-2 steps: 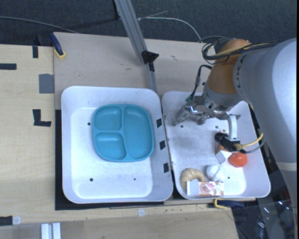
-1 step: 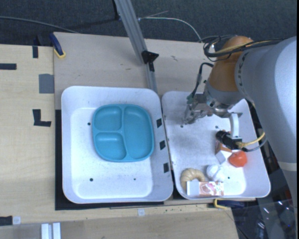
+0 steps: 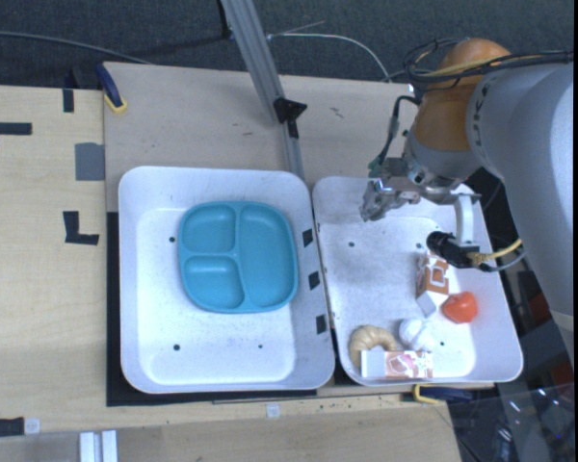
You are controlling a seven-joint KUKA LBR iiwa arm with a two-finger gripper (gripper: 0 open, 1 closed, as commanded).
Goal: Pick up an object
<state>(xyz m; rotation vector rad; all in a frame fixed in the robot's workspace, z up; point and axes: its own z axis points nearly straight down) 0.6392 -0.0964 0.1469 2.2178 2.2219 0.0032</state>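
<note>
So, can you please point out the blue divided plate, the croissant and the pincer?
blue divided plate (image 3: pixel 238 256), camera view, on the ridge where its compartments meet.
croissant (image 3: pixel 371 337), camera view, on the middle of its curved body.
pincer (image 3: pixel 376 205), camera view, between its fingertips, above the right bin's far corner.

Hand (image 3: pixel 377 204) above right bin's (image 3: pixel 366 287) far corner; blue plate (image 3: pixel 238 256) in left bin (image 3: pixel 144 287).

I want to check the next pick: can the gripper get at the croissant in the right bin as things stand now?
Probably yes. The gripper hangs over the far end of the right bin, and bare floor lies between it and the croissant. A white box and a white ball crowd the croissant, which may hamper the fingers.
</note>
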